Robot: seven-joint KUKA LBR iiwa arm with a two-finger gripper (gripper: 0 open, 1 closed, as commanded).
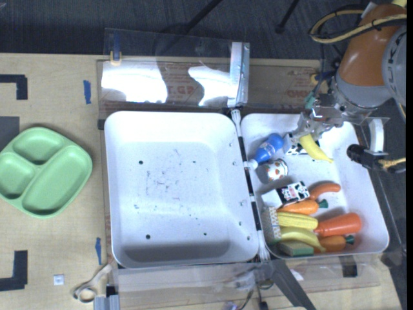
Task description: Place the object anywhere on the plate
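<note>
The green plate [44, 171], with three compartments, lies on the bench at the far left, outside both bins. My gripper [311, 126] hangs over the back of the right bin [377, 234], below the arm's orange band. A small yellow banana [316, 147] sits right beneath the gripper, touching or nearly touching it. I cannot make out whether the banana is gripped or just lying on the bin floor. A blue object [268, 148] rests just left of the banana.
The right bin also holds a white and red round toy [276, 170], a black and white piece [292, 191], a red sausage [322, 188], carrots [339, 223] and yellow corn [293, 221]. The left bin [174, 179] lies between gripper and plate.
</note>
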